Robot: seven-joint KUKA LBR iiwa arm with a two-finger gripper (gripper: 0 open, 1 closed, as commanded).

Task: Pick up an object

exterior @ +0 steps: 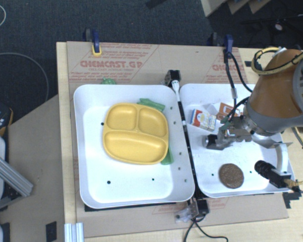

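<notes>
Hovering low in the right bin (272, 188), the pincer (214, 142), whose opening I cannot tell, is needing a square descent toward the small carton (202, 118) just beside it.

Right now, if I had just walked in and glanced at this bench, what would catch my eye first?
Probably the big yellow divided tray, lying in the middle of the left white bin with something green poking out from under its edges. Next, the grey and orange robot arm reaching in from the right over the right bin, its pincer low among a small carton, with a brown round disc nearer the front.
</notes>
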